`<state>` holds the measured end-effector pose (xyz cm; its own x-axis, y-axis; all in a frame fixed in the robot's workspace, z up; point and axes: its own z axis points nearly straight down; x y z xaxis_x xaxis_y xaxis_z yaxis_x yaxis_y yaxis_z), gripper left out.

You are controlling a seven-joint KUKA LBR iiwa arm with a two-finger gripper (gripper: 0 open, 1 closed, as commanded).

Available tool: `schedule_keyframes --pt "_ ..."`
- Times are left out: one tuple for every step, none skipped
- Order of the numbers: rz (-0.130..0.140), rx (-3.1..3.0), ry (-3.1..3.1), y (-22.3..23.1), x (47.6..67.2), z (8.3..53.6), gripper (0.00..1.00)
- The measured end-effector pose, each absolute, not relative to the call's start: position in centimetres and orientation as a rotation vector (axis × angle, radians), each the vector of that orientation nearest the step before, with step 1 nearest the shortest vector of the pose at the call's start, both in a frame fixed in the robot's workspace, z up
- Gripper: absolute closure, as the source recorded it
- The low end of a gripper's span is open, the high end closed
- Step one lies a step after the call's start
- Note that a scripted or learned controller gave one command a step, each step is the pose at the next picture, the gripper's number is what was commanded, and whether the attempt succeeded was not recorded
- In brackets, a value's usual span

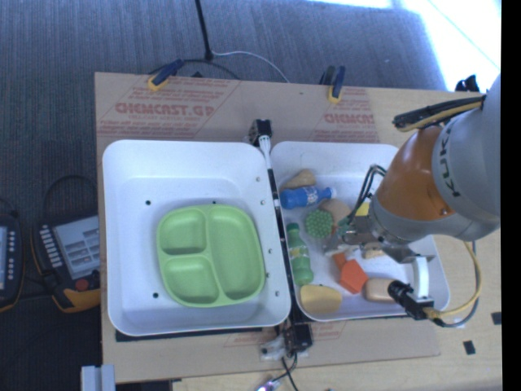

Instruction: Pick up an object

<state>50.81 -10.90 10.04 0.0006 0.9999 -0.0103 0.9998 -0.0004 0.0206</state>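
Objects such as the orange block (pixel 352 276) and green bumpy ball (pixel 319 221) lie in the right white bin (pixel 423 296), where our end effector (pixel 356 236), its grip state unclear to us, hovers low, so we judge descent and closing come next.

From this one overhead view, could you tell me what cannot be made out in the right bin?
- Gripper: the arm's wrist hides its fingers, so its state is unclear.
- Right bin: the arm covers its right side and whatever lies there.
- Tan object: partly under the arm; its full shape is hidden.
- Blue bottle: label too small to read.
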Motion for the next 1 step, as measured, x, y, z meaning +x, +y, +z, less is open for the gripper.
schedule_keyframes --pt "-0.002 2.463 1.953 -5.48 48.35 18.39 1.00"
